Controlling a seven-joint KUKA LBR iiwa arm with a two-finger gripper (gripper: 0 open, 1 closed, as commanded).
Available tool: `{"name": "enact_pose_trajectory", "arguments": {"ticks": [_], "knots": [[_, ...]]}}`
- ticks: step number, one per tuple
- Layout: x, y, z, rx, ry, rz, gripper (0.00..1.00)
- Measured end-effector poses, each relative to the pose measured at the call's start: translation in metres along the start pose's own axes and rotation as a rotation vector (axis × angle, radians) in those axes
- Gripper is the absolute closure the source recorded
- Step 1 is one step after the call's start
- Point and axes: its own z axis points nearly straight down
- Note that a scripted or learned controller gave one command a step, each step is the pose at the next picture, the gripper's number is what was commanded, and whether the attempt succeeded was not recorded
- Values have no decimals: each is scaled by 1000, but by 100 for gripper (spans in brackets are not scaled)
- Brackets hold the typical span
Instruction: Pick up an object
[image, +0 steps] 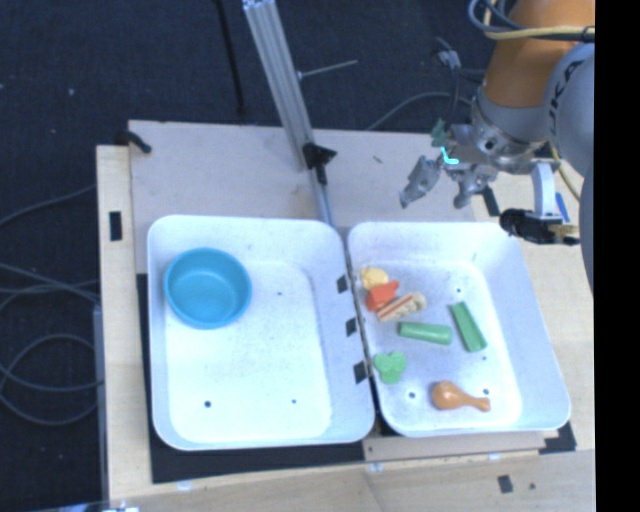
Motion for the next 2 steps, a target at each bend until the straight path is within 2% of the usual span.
{"name": "enact_pose_trajectory", "arguments": {"ticks": [1,2], "knots": [[0,0,0,0,0,0,0],[2,-3,65,5,-1,2,0]]}}
